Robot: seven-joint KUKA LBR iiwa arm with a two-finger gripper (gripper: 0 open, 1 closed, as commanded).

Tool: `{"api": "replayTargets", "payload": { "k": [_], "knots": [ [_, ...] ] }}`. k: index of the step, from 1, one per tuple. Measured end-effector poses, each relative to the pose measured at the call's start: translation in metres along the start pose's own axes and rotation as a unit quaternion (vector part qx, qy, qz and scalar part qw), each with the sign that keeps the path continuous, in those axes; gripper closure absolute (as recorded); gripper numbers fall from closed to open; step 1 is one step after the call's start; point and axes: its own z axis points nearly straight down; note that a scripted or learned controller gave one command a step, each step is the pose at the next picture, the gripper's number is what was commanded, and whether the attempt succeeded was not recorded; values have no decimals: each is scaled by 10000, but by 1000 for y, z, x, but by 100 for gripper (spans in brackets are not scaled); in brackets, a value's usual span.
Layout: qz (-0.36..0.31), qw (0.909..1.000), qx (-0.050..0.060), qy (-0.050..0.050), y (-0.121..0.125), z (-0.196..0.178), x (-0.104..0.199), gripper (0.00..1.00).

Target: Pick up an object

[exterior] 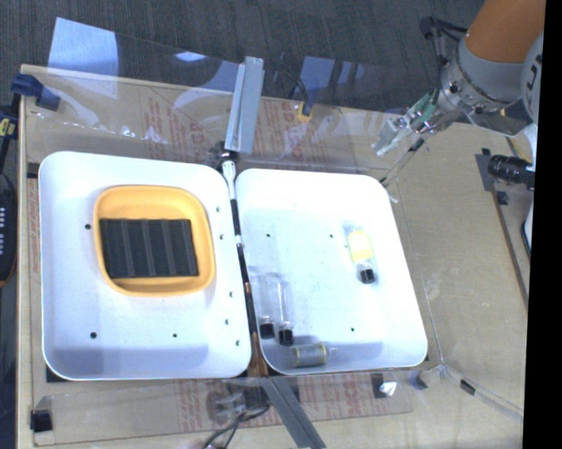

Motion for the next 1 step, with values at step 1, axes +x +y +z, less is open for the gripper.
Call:
{"api": "replayTargets", "payload": {
  "k": [1],
  "knots": [
    [-458, 9989, 20, 23, 14, 91, 32, 100]
  ]
}}
